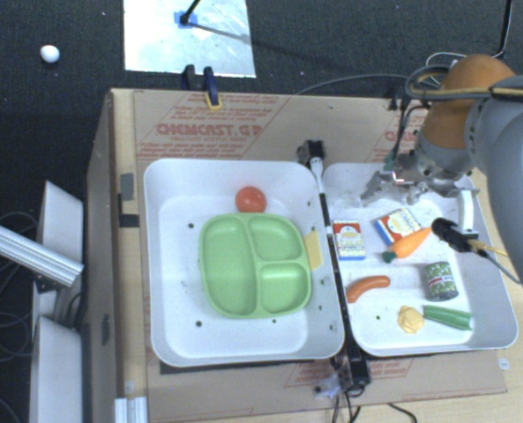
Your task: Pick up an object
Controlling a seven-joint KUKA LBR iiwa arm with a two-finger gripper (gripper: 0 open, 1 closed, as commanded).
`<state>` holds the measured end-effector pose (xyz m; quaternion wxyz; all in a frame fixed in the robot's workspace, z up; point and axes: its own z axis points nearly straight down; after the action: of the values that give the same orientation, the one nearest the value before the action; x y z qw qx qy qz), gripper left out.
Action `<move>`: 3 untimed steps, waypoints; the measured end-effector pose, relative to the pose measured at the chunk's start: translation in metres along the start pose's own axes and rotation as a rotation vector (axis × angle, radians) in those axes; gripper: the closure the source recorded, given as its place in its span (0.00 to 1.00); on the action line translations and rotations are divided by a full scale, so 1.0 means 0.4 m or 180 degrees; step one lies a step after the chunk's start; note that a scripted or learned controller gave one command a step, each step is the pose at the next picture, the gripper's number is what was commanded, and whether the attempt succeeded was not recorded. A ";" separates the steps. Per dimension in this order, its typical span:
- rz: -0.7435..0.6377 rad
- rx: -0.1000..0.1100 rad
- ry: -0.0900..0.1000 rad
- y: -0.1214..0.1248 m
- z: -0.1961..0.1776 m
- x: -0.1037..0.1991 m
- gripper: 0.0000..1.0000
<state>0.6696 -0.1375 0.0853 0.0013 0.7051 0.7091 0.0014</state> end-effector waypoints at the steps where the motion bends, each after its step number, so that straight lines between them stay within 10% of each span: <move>1: 0.0001 0.0006 0.0000 -0.001 0.002 0.050 0.00; 3: 0.0013 0.0007 -0.0003 -0.052 0.001 0.048 0.00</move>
<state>0.6486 -0.1185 0.0847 0.0009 0.7065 0.7077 0.0003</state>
